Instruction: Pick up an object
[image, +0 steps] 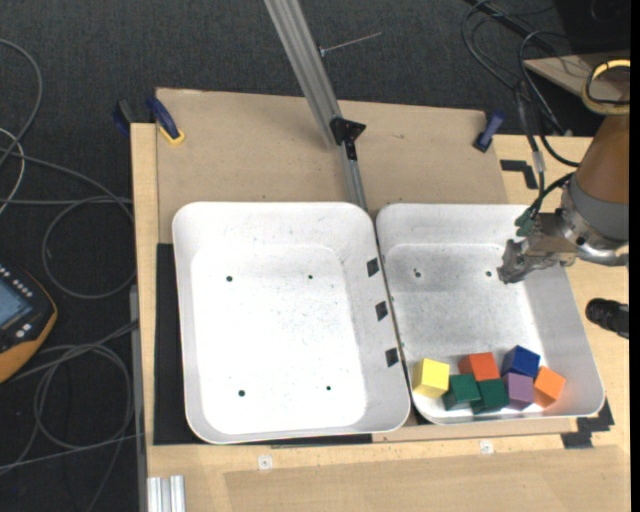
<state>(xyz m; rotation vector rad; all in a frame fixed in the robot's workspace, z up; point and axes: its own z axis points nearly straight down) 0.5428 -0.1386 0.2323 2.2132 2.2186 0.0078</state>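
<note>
Hovering jaws (512, 262), grip state unclear, well apart from the coloured blocks (490, 380) in the right bin's (440, 240) near corner

Gripper (515, 262) hangs over the right bin (440, 240), toward its far right side. The cluster of blocks (490, 380) sits nearer the camera than the gripper, against the bin's front wall. The left bin (200, 235) lies well left of it.

blue clamps (165, 118), metal pole (312, 75), floor cables (60, 215)
</note>
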